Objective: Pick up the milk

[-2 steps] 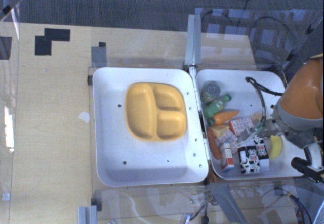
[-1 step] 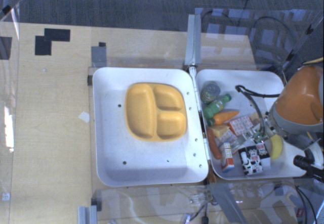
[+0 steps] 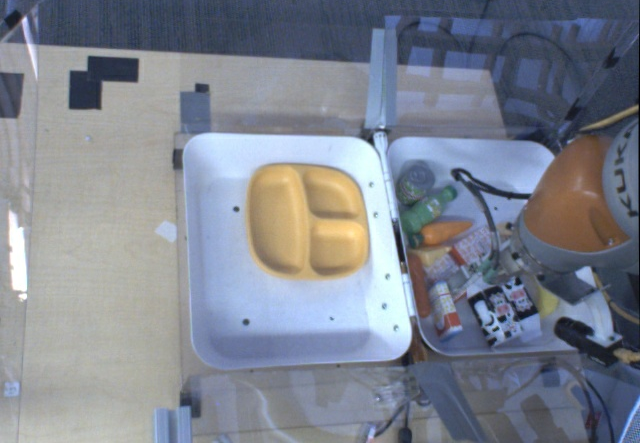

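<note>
The milk (image 3: 503, 313) is a small carton with black and white cow patches, lying near the front of the right bin (image 3: 505, 153). My gripper (image 3: 503, 276) hangs under the orange-banded wrist (image 3: 572, 203), just behind and above the carton and close to its top edge. The wrist and cables hide much of the gripper. Whether it touches the carton I cannot tell.
The right bin also holds a can (image 3: 415, 177), a green bottle (image 3: 430, 205), a carrot (image 3: 446, 231), a red and white packet (image 3: 471, 251) and a small red-capped bottle (image 3: 445, 308). A yellow divided tray (image 3: 305, 219) lies in the left bin (image 3: 215, 261).
</note>
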`<state>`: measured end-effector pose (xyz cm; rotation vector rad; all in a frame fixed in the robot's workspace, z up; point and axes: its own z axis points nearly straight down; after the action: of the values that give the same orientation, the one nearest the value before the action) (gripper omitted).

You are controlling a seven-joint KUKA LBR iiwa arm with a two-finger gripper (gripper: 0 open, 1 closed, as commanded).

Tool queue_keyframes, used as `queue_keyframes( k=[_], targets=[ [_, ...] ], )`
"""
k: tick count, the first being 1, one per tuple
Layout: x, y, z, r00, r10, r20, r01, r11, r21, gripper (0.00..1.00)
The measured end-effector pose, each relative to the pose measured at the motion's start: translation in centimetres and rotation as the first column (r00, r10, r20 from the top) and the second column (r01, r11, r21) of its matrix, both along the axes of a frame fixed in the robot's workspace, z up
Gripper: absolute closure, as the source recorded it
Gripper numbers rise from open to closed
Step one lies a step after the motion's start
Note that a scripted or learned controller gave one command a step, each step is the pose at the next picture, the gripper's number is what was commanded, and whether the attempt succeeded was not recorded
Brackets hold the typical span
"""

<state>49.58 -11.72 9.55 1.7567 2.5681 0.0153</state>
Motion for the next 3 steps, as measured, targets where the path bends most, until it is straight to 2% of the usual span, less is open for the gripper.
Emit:
queue_keyframes(
  k=[1, 2, 3],
  targets=[
    [-0.1, -5.4, 0.4, 1.0, 0.015, -0.006, -0.015, 1.0, 0.004, 0.0],
    [0.4, -5.1, 1.6, 1.0, 0.021, 0.004, -0.021, 1.0, 0.007, 1.0],
    [2.6, 1.2, 14.3, 0.999, -0.031, -0.02, 0.032, 0.999, 0.007, 1.0]
  ],
)
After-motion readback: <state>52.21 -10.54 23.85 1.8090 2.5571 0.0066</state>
